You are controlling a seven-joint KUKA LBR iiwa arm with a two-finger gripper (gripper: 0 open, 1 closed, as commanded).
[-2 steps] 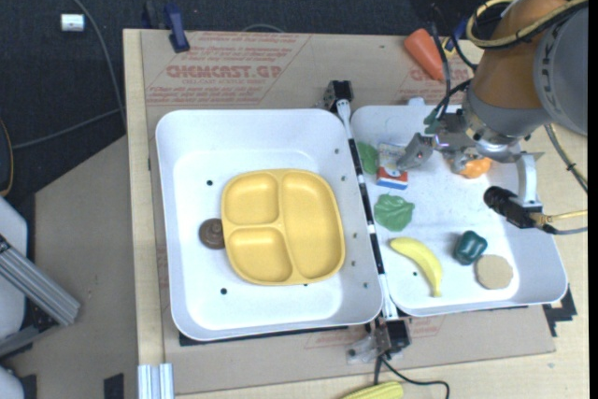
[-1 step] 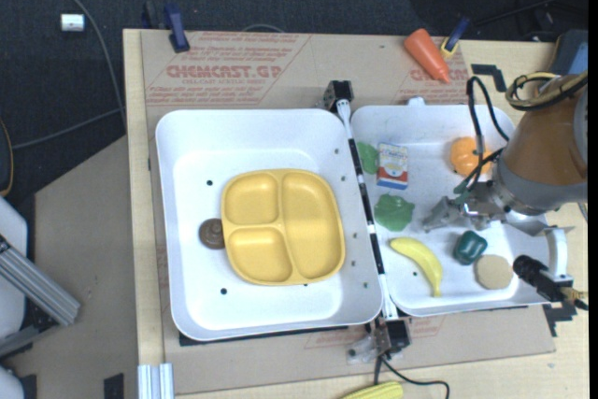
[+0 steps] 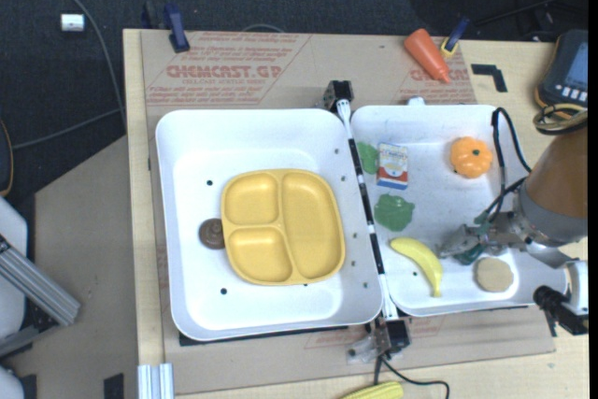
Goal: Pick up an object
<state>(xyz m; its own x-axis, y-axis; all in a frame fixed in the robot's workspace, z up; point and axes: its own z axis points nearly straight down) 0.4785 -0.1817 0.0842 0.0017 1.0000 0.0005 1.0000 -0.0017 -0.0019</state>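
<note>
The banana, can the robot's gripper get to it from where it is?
Probably yes. The banana lies in the right bin, just left of the gripper, with bare bin floor between them. The round tan piece sits off to the other side.

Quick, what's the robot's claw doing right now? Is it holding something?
Gripper: low in the right bin, between the banana and the cookie; can't tell whether it grips anything.
</note>
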